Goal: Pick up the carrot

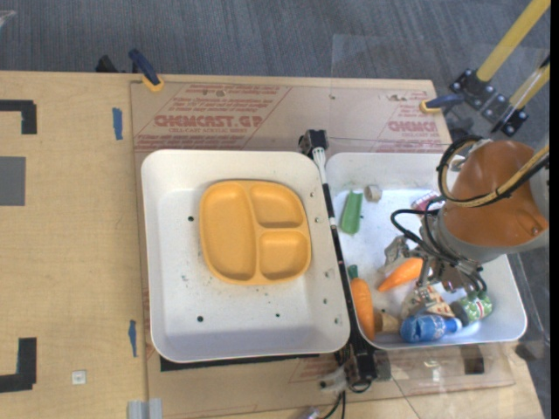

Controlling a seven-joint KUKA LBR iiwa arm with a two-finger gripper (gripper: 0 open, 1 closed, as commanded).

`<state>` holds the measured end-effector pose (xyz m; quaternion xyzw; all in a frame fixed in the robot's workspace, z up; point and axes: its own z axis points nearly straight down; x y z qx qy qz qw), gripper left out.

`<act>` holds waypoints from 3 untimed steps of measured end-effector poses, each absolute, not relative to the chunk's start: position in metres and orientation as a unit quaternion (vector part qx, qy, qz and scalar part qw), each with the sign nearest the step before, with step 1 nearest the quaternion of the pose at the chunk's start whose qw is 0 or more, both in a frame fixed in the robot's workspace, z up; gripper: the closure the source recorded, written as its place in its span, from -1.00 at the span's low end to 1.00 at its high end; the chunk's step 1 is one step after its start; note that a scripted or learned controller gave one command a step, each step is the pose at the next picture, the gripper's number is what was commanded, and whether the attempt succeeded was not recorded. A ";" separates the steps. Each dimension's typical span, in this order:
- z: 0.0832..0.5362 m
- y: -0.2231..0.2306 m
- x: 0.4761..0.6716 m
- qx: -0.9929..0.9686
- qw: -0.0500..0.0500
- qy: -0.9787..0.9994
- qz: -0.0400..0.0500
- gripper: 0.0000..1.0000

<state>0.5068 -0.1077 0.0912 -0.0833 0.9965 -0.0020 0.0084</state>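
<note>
My gripper [417,273] hangs low over the middle of the right bin [515,321], under the orange wrist band. A short orange carrot [398,276] sits between its fingers, with the tapered tip pointing left and slightly down. A second, longer carrot [363,307] with a green top lies along the bin's left wall, to the lower left of the gripper and apart from it.
In the right bin there are a green stick [351,212] and a small beige piece [373,193] at the back, and a blue bottle [428,327] and a green can [478,306] at the front. The left bin [166,260] holds a yellow divided plate [255,230].
</note>
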 end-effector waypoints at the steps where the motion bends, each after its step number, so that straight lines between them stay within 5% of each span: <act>1: 0.092 -0.094 0.496 -0.012 0.013 1.000 -0.003 -1.00; 2: 0.104 -0.093 0.498 -0.012 0.017 1.000 -0.003 1.00; 3: 0.392 -0.025 0.492 0.048 0.011 0.999 0.001 1.00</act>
